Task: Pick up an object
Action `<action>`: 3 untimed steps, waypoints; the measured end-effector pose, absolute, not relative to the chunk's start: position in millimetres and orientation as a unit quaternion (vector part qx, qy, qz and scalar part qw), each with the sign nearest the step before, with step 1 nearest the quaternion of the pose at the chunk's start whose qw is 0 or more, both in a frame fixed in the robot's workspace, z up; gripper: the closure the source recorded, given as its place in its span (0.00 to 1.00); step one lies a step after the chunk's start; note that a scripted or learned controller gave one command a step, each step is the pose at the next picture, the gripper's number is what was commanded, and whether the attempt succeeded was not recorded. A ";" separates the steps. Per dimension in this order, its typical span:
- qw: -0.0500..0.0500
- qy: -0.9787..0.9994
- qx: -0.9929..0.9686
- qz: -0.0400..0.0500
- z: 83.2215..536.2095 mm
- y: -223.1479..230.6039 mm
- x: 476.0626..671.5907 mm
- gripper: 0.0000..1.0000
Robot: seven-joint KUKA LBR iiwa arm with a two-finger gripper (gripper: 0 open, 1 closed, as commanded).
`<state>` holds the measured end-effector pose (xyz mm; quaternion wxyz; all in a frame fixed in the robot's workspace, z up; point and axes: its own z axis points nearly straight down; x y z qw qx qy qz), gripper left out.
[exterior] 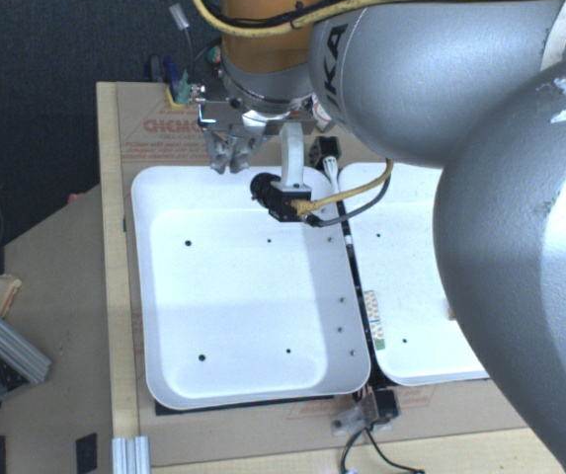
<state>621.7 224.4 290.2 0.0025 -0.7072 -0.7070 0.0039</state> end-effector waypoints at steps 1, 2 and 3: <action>-0.003 -0.705 -0.709 -0.003 353.5 168.3 627.1 1.00; 0.003 -0.709 -0.705 0.004 252.2 227.6 625.4 1.00; -0.001 -0.706 -0.708 -0.001 294.1 191.3 616.0 1.00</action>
